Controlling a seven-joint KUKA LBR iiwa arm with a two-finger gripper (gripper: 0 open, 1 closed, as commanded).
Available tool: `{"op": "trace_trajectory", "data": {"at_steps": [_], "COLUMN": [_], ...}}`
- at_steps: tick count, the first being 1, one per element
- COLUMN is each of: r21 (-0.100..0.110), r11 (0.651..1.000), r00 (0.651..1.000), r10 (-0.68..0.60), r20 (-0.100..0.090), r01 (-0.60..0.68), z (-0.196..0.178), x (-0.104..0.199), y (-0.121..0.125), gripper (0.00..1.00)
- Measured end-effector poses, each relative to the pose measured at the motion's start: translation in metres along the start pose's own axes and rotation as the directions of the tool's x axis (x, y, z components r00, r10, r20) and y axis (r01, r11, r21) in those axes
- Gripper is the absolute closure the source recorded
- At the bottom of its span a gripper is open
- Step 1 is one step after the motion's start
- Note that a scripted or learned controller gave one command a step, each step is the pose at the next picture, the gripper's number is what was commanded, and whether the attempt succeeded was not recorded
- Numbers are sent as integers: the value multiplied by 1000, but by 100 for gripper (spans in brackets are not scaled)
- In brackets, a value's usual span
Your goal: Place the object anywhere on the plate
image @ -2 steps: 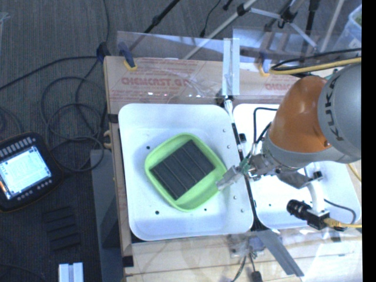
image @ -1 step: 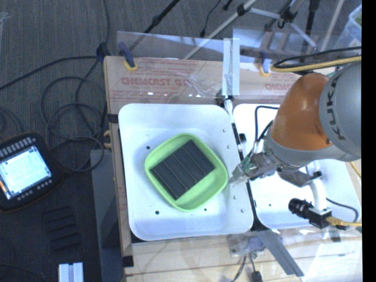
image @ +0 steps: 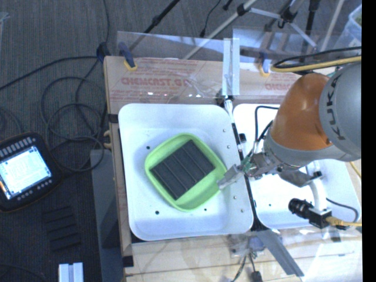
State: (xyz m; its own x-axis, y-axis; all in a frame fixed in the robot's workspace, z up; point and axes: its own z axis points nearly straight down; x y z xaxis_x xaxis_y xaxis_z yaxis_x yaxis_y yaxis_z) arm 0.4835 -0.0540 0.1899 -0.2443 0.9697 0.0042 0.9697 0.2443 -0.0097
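Green plate [image: 154,157] sits mid-frame in the left bin [image: 135,216], a dark ribbed object [image: 182,168] lying flat on it. Claw [image: 232,177] at the plate's right rim; cannot tell its state. Placement looks done; withdrawal remains.

You have a wooden bench [image: 176,81] with a printed board face showing along its far side, and two shallow white bins set side by side on it, touching along the middle seam. The left bin [image: 138,216] holds a green plate [image: 154,154] with a dark ribbed centre, turned at a diagonal and lying toward the bin's right half. The right bin [image: 282,213] is partly hidden under the arm; you can see its near white floor, and a clear upright panel [image: 230,69] stands at the far end of the seam.
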Motion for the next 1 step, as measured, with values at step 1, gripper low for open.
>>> {"op": "trace_trajectory", "data": {"at_steps": [1], "r21": [4], "r11": [1000], "r00": [1000], "r10": [0], "r20": [-1], "r01": [0], "z": [-7], "x": [0], "y": [0], "gripper": [100]}}
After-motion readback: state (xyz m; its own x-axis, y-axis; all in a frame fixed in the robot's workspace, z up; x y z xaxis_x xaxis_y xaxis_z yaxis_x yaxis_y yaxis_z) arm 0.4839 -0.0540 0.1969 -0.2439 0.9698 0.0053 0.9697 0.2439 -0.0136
